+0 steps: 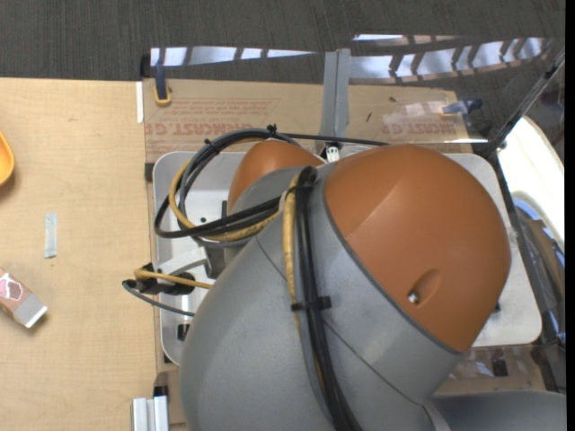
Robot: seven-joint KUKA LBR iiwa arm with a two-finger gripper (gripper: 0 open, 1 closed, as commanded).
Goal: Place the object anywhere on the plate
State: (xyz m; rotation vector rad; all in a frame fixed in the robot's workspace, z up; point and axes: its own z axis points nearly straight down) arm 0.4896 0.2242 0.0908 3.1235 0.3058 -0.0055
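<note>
My grey arm (296,348) with its orange bands (413,232) covers most of the two white bins (166,196). It reaches from the right down over the left bin. Black and yellow cables (207,196) loop around the wrist. The arm's own bulk hides the gripper, the plate and the object from the camera view.
A wooden bench top (72,196) lies to the left, with a small wrapped item (20,299), a thin grey strip (50,235) and an orange edge (4,158) on it. Cardboard (269,110) stands behind the bins. A slice of the right bin (517,312) shows.
</note>
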